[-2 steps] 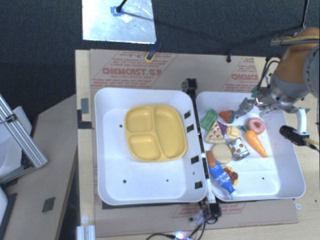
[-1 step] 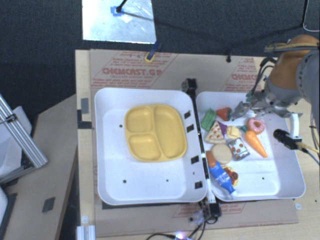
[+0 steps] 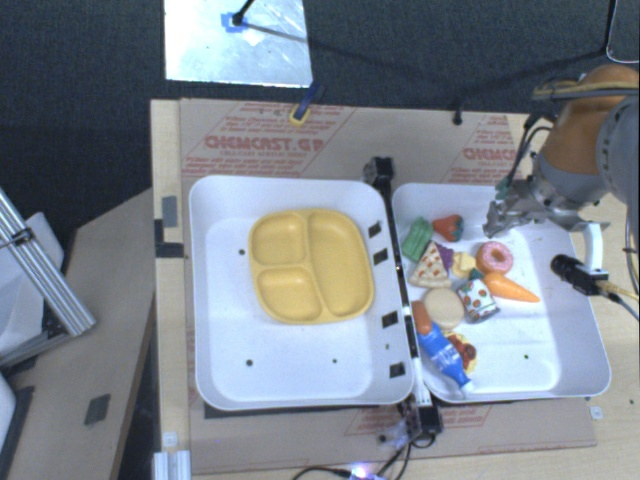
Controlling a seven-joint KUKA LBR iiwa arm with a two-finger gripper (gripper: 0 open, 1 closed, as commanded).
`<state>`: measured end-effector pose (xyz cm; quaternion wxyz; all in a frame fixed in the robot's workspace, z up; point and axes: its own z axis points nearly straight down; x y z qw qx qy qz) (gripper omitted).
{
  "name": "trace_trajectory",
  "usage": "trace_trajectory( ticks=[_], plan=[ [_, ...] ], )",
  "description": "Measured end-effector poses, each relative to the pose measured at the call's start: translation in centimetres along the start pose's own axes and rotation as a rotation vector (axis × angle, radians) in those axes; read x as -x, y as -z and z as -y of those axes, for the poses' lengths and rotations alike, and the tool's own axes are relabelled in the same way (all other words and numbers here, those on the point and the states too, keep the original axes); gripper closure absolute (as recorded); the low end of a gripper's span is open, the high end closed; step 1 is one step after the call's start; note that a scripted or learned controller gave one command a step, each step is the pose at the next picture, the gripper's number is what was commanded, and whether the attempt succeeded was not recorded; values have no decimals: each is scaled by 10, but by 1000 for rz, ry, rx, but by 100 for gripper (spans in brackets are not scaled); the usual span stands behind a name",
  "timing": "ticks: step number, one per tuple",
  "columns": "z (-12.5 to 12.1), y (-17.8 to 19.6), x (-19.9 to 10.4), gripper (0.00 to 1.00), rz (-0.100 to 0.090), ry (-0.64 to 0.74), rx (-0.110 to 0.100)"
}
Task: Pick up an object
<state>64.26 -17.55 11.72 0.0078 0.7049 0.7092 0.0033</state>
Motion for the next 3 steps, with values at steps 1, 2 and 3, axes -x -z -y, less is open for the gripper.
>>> trace_trajectory(
  ticks=[1,2,3],
  plan=[
    [-9,48,-5,100,-5,0,-9],
    [-12,104,-5,100,-4,0,-7],
    [-23,114,-57,100,-8,3,-11]
  ],
)
